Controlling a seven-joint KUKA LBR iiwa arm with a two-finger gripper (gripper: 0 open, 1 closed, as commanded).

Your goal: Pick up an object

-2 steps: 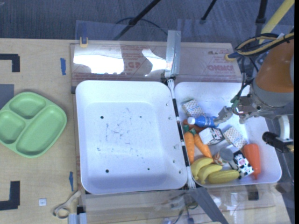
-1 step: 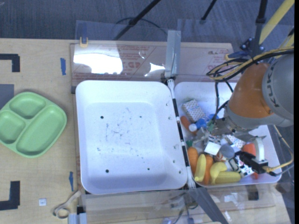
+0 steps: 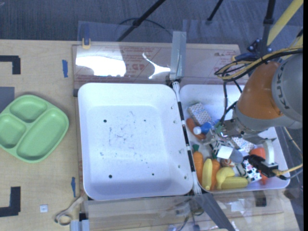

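Where claw (image 3: pixel 225 139) reaches | banana (image 3: pixel 208 173), carrot (image 3: pixel 198 161) crowd below.

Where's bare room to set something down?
The left bin floor is bare, wall to wall. Bare bench between the green plate and that bin. The right bin is crowded: banana, carrot, gripper.
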